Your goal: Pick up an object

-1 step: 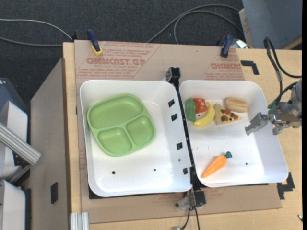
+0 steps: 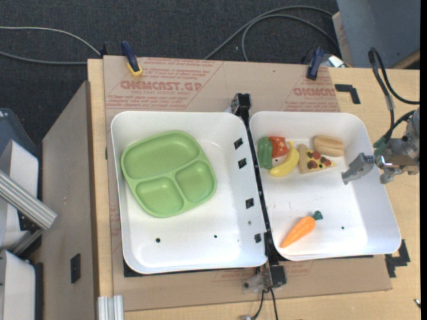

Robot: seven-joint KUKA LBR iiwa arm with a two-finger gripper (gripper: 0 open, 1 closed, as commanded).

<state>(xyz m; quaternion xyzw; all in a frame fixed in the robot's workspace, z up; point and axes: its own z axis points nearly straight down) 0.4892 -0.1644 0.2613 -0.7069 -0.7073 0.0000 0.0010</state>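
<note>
Carrot (image 2: 297, 229) lies near front of right bin (image 2: 373, 235). Farther back: banana (image 2: 285, 165), pizza slice (image 2: 315, 161), bread roll (image 2: 328, 145) clustered. Gripper (image 2: 363, 168) at bin's right rim, nothing visibly grasped; opening state: cannot tell. Green tray (image 2: 167, 173) in left bin (image 2: 200, 249).

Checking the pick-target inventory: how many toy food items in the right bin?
5: carrot near the front; banana, pizza slice, bread roll and a red-green piece clustered at the back. That cluster overlaps, so more may be hidden.
</note>
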